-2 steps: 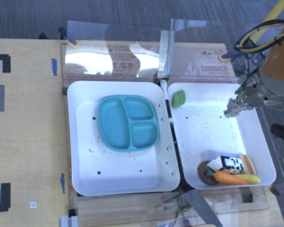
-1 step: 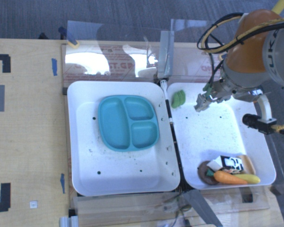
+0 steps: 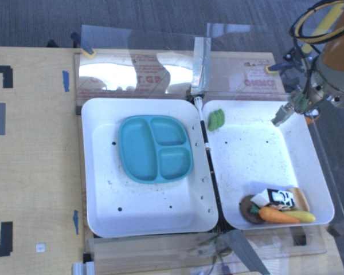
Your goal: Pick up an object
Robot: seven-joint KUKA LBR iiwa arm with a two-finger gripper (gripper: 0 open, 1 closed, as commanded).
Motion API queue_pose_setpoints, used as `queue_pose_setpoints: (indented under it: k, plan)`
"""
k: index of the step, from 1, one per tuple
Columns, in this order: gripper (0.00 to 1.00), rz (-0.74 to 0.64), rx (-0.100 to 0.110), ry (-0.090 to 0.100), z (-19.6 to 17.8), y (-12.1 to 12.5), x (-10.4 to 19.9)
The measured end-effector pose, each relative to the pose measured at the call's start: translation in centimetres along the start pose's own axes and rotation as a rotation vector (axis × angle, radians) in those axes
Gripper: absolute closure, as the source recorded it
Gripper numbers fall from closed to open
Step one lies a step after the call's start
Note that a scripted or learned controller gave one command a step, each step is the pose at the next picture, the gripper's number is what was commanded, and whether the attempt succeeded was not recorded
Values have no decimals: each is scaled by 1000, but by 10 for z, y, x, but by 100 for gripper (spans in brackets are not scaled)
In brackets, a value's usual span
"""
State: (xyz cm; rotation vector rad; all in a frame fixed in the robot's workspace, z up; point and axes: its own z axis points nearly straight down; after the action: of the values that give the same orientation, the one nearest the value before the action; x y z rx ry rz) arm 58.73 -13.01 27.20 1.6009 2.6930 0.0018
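A small green leafy toy lies at the far left corner of the right bin. At that bin's near right corner sits a heap of toy food: an orange carrot, a yellow piece, a brown disc and a white and black item. My gripper hangs over the far right edge of the right bin, well apart from both the green toy and the heap. Nothing shows between its fingers.
A blue three-compartment plate rests in the left bin. Clear plastic walls stand behind both bins. Yellow and black cables loop at the upper right beside the arm.
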Motion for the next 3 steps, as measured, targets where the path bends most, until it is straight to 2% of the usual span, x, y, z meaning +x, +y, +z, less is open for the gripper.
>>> queue_pose_setpoints:
  k: [1,2,3]
  plan:
    - [100,501,10,8,38,41,41]
    - [100,291,10,9,85,85,79]
    - [100,8,-1,1,34,62,48]
